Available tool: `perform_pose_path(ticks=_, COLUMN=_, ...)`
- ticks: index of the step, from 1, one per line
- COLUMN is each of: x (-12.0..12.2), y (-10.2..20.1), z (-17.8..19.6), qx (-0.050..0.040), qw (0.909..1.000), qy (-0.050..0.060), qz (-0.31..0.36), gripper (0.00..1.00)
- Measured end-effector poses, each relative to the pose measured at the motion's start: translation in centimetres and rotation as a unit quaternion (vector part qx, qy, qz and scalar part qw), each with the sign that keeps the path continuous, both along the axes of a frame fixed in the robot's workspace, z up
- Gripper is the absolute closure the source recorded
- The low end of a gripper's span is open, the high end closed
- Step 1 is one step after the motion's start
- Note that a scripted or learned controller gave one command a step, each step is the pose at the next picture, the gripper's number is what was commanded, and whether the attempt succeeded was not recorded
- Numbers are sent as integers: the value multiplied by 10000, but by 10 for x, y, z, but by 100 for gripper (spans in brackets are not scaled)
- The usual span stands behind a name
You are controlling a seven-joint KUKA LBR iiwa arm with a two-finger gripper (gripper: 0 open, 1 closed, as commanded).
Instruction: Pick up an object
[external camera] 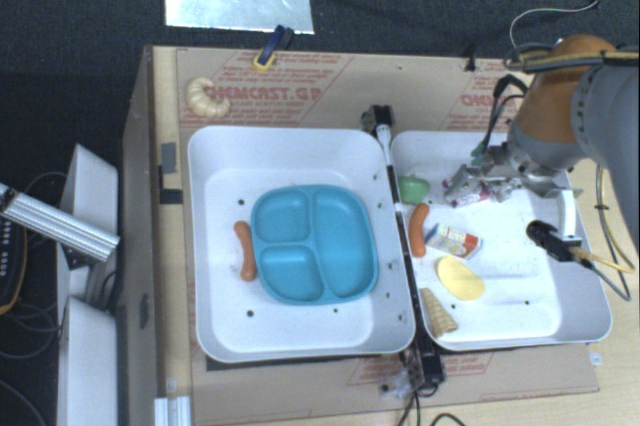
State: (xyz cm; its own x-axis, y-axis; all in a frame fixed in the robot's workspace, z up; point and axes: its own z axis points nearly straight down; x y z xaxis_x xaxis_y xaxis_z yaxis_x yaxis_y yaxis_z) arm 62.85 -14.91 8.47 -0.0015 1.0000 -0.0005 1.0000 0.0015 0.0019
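Pincer (478,184) state unclear, over right bin (580,314); sausage (418,229) orange-red, oblong.

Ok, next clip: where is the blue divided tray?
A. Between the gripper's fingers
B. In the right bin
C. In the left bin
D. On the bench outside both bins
C: the blue divided tray lies flat in the left bin, with an orange sausage beside it.
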Motion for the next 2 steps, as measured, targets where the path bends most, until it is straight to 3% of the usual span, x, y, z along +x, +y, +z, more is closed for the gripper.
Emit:
perform_pose_path(ticks=1, x=40, y=-37, z=0, qx=-4, qw=10000, qy=-8, qz=8, gripper=0)
perform_pose_path(ticks=2, x=41, y=-37, z=12, qx=-12, qw=10000, qy=-24, qz=20, gripper=100)
